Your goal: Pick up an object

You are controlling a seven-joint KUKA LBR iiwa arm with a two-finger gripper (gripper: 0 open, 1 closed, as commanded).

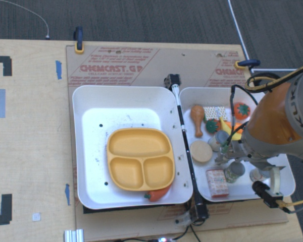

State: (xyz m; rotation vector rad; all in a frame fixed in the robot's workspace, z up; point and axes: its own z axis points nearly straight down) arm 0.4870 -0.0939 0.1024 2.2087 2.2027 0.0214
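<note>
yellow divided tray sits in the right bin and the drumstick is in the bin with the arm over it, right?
Not quite: the camera view shows the tray in the left bin, not the right. The drumstick is indeed in the bin under the arm.

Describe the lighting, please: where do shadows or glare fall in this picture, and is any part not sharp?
In the camera view, light is soft and even; the yellow tray casts a faint shadow on the left bin, whose white floor is bright but not blown out. The arm shades the right bin; small items there look slightly soft.
</note>
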